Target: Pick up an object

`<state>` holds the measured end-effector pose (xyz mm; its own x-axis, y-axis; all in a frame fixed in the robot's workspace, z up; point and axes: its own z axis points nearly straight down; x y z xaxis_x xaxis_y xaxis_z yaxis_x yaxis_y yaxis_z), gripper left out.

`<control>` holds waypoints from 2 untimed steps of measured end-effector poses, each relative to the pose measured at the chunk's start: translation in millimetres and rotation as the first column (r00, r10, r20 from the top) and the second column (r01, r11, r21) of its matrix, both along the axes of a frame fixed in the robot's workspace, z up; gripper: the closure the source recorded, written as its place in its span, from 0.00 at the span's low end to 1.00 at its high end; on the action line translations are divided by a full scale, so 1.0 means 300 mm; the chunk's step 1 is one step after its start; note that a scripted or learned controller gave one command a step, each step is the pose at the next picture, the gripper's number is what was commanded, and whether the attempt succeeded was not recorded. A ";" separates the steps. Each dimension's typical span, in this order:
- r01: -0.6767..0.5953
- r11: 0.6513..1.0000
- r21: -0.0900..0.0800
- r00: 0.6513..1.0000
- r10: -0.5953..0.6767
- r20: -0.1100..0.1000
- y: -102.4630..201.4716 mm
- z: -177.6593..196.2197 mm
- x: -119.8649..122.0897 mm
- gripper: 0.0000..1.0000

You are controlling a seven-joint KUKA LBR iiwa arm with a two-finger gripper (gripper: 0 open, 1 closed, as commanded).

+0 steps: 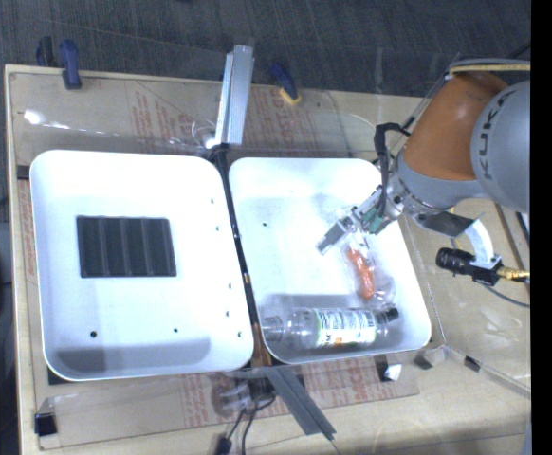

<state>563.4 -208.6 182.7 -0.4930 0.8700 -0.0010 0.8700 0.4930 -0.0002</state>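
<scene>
claw over right bin, finger state: cannot tell. orange object lies just near of it; clear bottle along near wall. risk: descent off-centre, orange object slips aside toward bottle.

Left bin: we note open floor around dark block. Right bin: bottle blocks near wall; orange item, apparently bagged, crowds right side.

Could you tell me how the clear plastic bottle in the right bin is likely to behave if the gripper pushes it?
The bottle lies on its side, so it would probably roll. It looks clear and smooth, likely slippery. It seems to rest against the right bin front wall.
</scene>
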 end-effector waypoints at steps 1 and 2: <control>-0.025 1.000 0.000 1.000 0.025 0.000 -0.005 0.020 0.023 0.00; -0.041 0.999 -0.002 0.999 0.041 0.003 -0.004 0.063 0.004 0.00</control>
